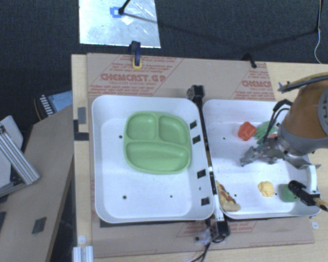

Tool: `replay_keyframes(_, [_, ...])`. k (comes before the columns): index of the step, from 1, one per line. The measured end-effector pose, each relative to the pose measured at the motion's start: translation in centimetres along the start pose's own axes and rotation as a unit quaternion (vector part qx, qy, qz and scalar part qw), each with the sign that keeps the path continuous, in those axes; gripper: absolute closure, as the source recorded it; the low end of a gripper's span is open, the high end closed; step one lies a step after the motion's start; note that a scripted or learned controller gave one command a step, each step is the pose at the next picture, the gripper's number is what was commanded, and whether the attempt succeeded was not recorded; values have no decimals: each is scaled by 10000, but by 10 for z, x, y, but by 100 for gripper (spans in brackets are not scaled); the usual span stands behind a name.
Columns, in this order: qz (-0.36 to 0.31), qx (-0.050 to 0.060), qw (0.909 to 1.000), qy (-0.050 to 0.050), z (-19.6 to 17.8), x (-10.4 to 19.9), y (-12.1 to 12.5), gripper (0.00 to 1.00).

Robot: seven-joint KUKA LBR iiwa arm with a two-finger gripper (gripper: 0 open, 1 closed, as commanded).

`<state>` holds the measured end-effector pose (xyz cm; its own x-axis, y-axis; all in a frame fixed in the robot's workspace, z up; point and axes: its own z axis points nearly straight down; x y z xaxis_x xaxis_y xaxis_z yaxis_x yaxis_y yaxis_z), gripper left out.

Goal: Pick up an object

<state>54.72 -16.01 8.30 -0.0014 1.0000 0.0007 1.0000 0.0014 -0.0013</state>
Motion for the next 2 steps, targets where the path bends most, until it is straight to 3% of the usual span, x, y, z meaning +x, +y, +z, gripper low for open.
replay_keyframes(1, [-3, -20, 10000, -6, -12, 0, 1, 100])
replay_keyframes(2, [-9, -30, 10000, -9, -56, 3, 0, 100])
